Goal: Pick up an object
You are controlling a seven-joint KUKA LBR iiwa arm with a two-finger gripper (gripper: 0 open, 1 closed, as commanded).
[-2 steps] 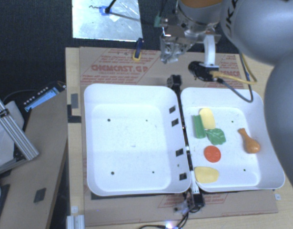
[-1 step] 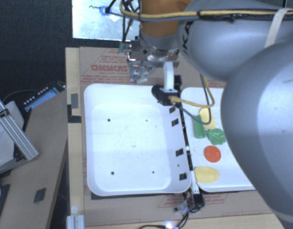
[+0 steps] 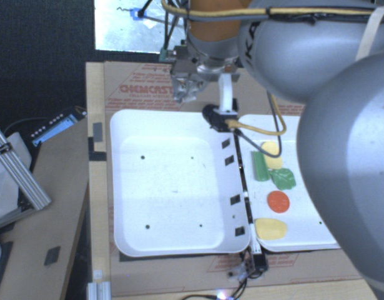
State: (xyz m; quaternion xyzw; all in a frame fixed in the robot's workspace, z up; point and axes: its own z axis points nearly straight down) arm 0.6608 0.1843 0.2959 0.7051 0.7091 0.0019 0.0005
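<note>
The gripper (image 3: 187, 91) is hanging above the back edge of the left bin (image 3: 170, 230), over the cardboard; whether it is apart or together cannot be told. The grey arm (image 3: 304, 49) is covering much of the right bin (image 3: 304, 239). There a green stick (image 3: 260, 165), green leaf (image 3: 283, 179), red disc (image 3: 278, 200) and two yellow pieces (image 3: 271, 229) are lying, well apart from the gripper.
</note>
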